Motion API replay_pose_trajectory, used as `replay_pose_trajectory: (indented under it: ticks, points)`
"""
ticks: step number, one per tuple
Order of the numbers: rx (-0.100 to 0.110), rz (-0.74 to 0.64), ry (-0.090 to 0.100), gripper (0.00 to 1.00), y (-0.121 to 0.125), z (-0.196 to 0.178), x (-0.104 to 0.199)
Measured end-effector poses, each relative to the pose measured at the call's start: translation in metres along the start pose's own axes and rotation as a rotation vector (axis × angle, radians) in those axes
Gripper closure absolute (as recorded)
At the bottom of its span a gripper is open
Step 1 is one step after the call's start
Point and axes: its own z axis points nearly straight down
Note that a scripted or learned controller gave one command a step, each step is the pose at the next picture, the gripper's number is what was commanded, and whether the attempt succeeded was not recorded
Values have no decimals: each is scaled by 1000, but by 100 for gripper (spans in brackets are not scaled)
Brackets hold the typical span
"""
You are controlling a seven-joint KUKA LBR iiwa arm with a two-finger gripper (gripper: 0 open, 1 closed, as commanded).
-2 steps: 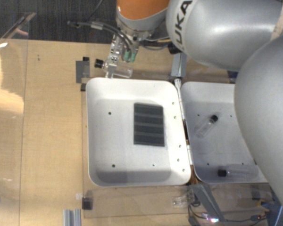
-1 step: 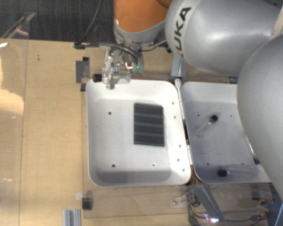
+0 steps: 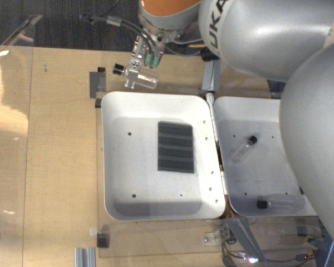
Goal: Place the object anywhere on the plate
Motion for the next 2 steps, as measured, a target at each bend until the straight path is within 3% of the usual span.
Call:
replay_pose_trajectory:
  ticks: [1,2]
  points:
    - [6,590,4,100,-6,45,20]
    - [2,-35,5,100,-14,102,9]
